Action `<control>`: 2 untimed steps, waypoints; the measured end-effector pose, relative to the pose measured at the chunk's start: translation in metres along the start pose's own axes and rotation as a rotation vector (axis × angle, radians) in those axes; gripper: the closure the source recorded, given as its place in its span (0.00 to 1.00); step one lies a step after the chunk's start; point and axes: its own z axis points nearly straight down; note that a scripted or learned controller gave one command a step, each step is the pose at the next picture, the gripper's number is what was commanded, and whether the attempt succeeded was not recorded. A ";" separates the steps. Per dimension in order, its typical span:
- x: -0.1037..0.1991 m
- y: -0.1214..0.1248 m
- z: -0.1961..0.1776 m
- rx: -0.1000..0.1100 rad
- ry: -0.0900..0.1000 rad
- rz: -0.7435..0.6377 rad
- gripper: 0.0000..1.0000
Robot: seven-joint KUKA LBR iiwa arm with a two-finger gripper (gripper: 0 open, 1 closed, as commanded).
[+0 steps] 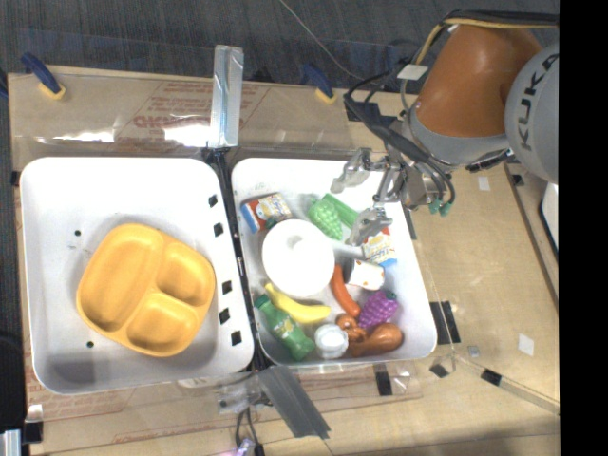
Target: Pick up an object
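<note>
My gripper (362,199) hangs over the back right part of the right bin (419,283), its two metal fingers (352,172) spread apart with nothing held between them, so it is open. Just to its left lies a green knobbly toy (328,216). Below that sits a round white bowl (297,255). A small white and red carton (379,247) lies under the nearer finger. Toward the front of the bin are a banana (296,305), an orange carrot (344,291), purple grapes (377,308), a green bottle (283,326) and a brown toy (376,338).
The left bin (47,198) holds a yellow divided plate (144,286). A small colourful box (266,207) lies at the right bin's back left. The grey and orange arm (475,84) reaches in from the upper right, with cables hanging by the wrist. A taped divider separates the bins.
</note>
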 end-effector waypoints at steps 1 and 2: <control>-0.012 -0.025 0.111 -0.004 0.008 0.038 0.00; -0.053 -0.030 0.150 0.005 -0.016 -0.034 0.00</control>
